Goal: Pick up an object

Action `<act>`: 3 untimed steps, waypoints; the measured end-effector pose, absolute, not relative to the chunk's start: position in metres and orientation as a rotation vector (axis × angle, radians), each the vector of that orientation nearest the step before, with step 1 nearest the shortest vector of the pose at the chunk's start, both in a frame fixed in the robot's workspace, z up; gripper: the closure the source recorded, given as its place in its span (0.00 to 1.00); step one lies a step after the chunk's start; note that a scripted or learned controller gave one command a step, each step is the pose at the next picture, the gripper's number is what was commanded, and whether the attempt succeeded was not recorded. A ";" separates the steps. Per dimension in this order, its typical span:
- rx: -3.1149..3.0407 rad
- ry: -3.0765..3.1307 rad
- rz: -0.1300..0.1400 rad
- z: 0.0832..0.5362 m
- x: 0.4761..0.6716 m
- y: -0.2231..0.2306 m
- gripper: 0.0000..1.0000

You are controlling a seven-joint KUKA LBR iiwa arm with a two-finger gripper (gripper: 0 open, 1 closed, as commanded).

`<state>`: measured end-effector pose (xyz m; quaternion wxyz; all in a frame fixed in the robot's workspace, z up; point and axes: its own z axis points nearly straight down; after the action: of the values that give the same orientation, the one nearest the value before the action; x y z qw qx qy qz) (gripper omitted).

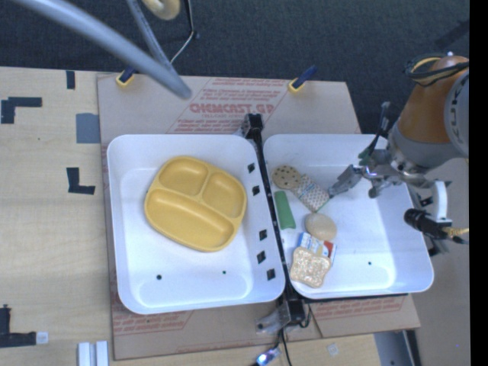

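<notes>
Gripper (341,184) fingers cannot be judged as spread or pressed together; it is seen over the right bin (381,277), just right of a patterned packet (312,194). A yellow divided plate (196,202) is seen in the left bin (130,280).

Even, soft overhead light keeps both shallow white plastic bins (122,227) bright, faintly washed out; shadows are weak. The grey tube (91,29) crossing the upper left is blurred (out of focus). Overall sharpness is modest.
</notes>
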<state>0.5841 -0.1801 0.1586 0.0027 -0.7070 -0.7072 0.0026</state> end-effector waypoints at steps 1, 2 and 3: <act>-2.218 -2.220 0.006 0.096 0.589 -0.179 0.00; -2.218 -2.223 -0.001 0.111 0.591 -0.178 1.00; -2.224 -2.225 -0.003 0.164 0.587 -0.187 1.00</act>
<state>0.5868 -0.1870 0.1640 -0.0019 -0.7069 -0.7073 -0.0008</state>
